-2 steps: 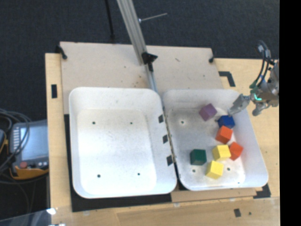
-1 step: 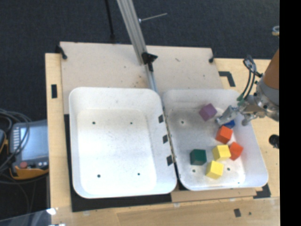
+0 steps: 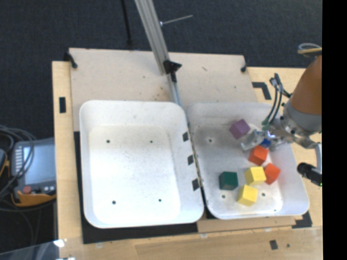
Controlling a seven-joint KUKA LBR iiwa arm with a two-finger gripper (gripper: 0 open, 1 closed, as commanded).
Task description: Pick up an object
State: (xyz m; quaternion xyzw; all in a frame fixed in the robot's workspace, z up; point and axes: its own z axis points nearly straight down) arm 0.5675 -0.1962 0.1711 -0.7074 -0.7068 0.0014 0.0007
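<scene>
Where the right bin point(image 3: 217, 210) meets the left bin point(image 3: 135, 161) along their shared rims, the blocks all lie in the right bin; the left bin's floor offers wide open room, while the right bin's near-left part and its far-left corner are bare; the arm point(image 3: 309, 93) enters from the right bin's far-right side, and its gripper point(image 3: 259, 140) is low over the bin floor between the purple block point(image 3: 239, 128) and an orange block point(image 3: 258, 155); the tool's tip is small and blurred, with something blue at it, so whether it is clenched or released cannot be told; the arm's upper part is cut off at the frame's edge; toward the near edge of the right bin sit a green block point(image 3: 228, 180), two yellow blocks point(image 3: 255, 175) point(image 3: 248, 194) and a second orange block point(image 3: 271, 173), packed close together; a slanted metal rail point(image 3: 153, 31) rises beyond the bins' far rims; left of the left bin rests a pendant with a screen point(image 3: 32, 164).
</scene>
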